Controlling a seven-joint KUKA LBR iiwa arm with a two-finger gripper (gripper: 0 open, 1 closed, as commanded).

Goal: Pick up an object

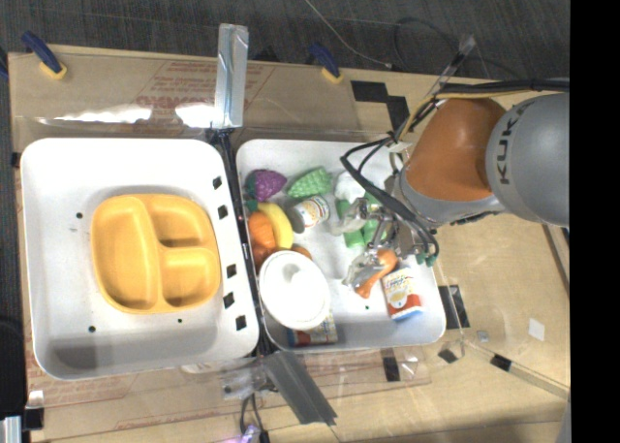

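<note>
Orange carrot-shaped toy (373, 271), lying near the middle of the right white bin (426, 330), looks to me like the thing this try is going for, since the gripper (371, 265) sits low right over it, with the metal fingertips (360, 272) seemingly on either side of its orange body. I judge the fingers closed on it, though cables and the wrist blur the contact, so the grasp may be shallow. The grey arm with the orange band (455, 155) leans in from three o'clock, which suits a target on that side of the bin. Just at five o'clock of the carrot lies a small white carton with a red and blue label (402, 296), close enough to be nudged on the lift. Toward nine o'clock a round white bowl (294, 291), a yellow banana toy (278, 223) and purple grapes (266, 182) crowd the divider wall. The left white bin (48, 237) carries a yellow divided tray (155, 249), well apart from the work.
</note>
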